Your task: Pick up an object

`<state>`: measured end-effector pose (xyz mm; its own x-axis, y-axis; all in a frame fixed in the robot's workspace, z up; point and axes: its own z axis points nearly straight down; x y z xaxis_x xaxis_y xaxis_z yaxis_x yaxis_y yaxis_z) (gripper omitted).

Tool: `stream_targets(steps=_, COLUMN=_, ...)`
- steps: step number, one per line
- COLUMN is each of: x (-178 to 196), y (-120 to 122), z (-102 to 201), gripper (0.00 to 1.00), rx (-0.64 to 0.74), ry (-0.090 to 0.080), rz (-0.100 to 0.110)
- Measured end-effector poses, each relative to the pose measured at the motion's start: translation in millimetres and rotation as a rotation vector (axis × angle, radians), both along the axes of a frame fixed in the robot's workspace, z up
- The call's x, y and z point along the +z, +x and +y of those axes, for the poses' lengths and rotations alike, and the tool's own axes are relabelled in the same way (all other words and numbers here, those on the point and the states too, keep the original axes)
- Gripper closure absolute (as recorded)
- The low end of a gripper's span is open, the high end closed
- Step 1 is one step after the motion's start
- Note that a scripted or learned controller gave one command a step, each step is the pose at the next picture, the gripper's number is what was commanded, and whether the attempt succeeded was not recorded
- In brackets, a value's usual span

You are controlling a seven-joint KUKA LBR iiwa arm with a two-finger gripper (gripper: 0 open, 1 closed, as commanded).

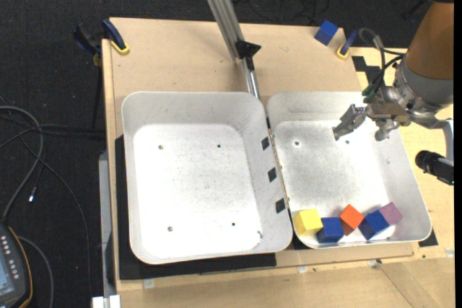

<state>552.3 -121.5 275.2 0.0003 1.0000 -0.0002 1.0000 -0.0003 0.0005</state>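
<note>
Several small cubes lie along the near edge of the right bin (404, 169): a yellow one (308, 220), a blue one (331, 229), an orange one (351, 217), a second blue one (374, 224) and a purple one (391, 212). My gripper (364, 129) hangs over the far part of that bin, well away from the cubes. It is open, with nothing between its fingers (346, 123).
The left bin (130, 155) sits beside the right one, sharing a middle rim. A slanted metal pole (220, 0) comes down to the bins' far junction. Another blue cube (327, 31) rests on the bench's far right, near a clamp (345, 45).
</note>
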Motion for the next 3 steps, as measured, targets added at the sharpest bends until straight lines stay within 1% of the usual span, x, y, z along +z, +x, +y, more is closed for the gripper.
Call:
stream_targets(steps=1, x=10.2, y=0.7, z=-0.1, gripper=1.00, rx=0.001, ry=-0.001, rz=-0.002)
stream_targets(steps=2, x=-82.4, y=-2.7, z=82.2, gripper=1.00, rx=0.009, ry=0.004, rz=0.009)
stream_targets(steps=3, x=-80.4, y=4.7, z=134.9, gripper=1.00, rx=0.009, ry=0.002, rz=0.000)
